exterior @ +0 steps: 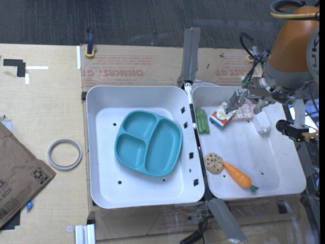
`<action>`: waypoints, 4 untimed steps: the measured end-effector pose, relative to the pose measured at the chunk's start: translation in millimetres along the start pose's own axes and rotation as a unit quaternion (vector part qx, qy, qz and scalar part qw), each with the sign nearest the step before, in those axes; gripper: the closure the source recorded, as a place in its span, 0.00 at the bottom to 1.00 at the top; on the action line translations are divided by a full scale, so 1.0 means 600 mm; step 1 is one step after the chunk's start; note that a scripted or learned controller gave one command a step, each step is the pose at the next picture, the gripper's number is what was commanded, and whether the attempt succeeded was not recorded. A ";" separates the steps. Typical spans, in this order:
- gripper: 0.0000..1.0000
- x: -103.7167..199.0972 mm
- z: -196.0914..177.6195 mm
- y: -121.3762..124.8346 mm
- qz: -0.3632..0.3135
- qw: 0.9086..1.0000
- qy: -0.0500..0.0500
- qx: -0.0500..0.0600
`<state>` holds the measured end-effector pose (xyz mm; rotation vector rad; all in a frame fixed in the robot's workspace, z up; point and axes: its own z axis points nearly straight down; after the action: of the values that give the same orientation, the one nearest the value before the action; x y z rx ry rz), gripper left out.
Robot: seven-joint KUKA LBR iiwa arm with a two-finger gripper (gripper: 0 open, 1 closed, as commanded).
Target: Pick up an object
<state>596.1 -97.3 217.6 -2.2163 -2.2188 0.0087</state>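
In the right bin (pixel 284 184) lie a small orange, white and blue carton (pixel 222 118), a green stick-shaped piece (pixel 202 121), a round cookie (pixel 214 162) and an orange toy carrot (pixel 237 174). The arm comes in from the upper right. My gripper (pixel 237 102) hangs over the back of the right bin, right at the carton's upper right end. Whether it touches the carton is unclear. A clear, glassy object (pixel 262 124) sits just right of the carton.
The left bin (pixel 101 187) holds a teal divided plate (pixel 149 142). On the bench at the left lie a roll of tape (pixel 64 153) and a brown cardboard box (pixel 18 179). A grey divider (pixel 191 55) rises between the bins at the back.
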 end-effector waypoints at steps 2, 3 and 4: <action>0.00 -0.028 0.193 0.115 -0.067 0.998 -0.003 -0.011; 1.00 -0.032 0.179 0.118 -0.066 0.998 -0.005 -0.014; 1.00 -0.152 0.191 0.108 0.070 0.997 -0.001 -0.015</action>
<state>660.1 -188.4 102.3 -2.3837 -2.0714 -0.0215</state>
